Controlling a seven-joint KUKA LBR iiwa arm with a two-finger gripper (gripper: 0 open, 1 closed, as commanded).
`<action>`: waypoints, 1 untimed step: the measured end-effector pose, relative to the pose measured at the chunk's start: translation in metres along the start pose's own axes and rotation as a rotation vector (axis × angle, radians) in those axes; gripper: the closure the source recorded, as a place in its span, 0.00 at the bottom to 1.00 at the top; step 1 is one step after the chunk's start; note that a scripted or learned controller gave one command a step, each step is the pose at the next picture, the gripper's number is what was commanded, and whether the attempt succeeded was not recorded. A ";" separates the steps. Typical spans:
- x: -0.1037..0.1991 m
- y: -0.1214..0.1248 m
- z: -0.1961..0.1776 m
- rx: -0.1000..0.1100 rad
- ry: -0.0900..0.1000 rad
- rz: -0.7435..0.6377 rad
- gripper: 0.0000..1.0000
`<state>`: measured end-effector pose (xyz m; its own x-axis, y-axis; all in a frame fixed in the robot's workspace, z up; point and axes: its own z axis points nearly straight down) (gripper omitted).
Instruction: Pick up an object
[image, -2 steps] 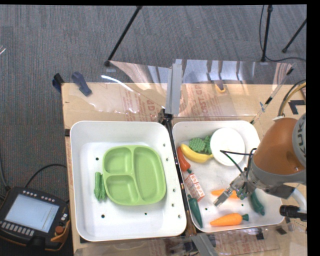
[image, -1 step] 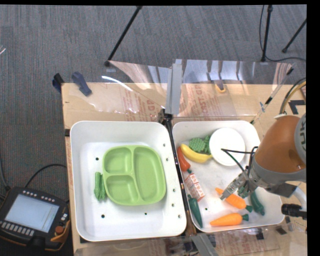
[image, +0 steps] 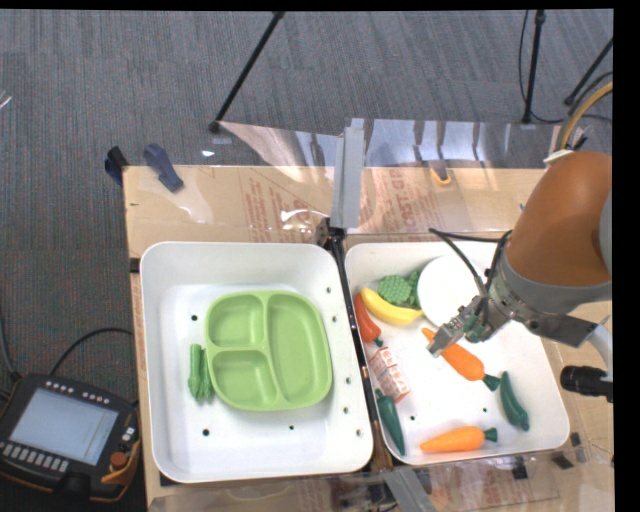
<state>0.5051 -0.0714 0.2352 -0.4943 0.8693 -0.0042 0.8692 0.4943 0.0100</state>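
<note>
While the gripper (image: 447, 338) hangs low over the right bin (image: 553, 400), its fingers sit just above the upper end of an orange carrot (image: 462, 360); whether they are apart or together cannot be told. Close around: a white disc (image: 447, 285), banana (image: 390, 307), green knobbly piece (image: 399, 288), red-and-white packet (image: 390, 372), dark green pickle (image: 513, 400), second carrot (image: 455, 439). Left bin (image: 160, 300) holds a green divided plate (image: 268, 351) with green beans (image: 199, 373) beside it.
</note>
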 end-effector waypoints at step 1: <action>0.043 0.042 -0.026 0.013 0.005 0.110 1.00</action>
